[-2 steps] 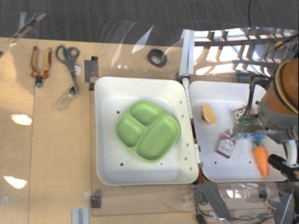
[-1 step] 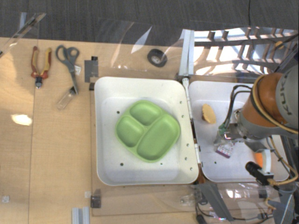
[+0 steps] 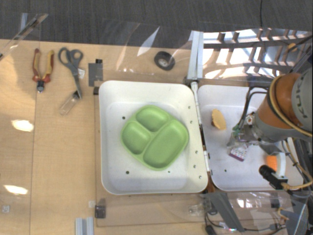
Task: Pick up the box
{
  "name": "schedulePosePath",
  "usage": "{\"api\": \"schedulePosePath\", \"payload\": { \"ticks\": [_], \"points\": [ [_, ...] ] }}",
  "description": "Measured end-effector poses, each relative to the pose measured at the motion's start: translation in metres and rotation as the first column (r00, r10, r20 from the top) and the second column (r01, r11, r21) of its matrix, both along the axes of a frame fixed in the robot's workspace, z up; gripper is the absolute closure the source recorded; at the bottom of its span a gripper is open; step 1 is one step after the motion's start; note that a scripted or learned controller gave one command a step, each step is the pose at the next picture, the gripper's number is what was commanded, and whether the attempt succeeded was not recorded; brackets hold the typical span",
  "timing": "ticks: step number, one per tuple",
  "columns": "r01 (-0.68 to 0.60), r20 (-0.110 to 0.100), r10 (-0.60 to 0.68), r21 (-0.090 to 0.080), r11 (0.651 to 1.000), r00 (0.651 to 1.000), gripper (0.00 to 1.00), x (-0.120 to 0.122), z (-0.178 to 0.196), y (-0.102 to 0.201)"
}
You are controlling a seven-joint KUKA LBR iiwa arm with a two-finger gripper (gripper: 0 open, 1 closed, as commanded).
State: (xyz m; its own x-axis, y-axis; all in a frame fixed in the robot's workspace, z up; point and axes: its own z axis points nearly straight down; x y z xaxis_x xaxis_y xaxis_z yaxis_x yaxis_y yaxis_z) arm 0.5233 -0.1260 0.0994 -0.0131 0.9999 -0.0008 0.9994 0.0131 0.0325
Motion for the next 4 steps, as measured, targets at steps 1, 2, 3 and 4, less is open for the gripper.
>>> {"api": "schedulePosePath", "payload": {
  "ticks": [1,2,3,4],
  "points": [
    [-0.023,0.006,0.023,-0.012,1.0,1.0,0.0,-0.0011,0.0002,0.0034],
    [-0.135,-0.003,0.135,-0.008,0.991,0.991,0.0,0.0029,-0.0002,-0.002],
    [-0.208,-0.002,0.208,-0.014,0.978,0.978,0.0,0.0034,-0.0001,-0.0013],
    [-0.319,-0.014,0.318,-0.008,0.948,0.948,0.0,0.0017,-0.0089,0.0065]
  ]
}}
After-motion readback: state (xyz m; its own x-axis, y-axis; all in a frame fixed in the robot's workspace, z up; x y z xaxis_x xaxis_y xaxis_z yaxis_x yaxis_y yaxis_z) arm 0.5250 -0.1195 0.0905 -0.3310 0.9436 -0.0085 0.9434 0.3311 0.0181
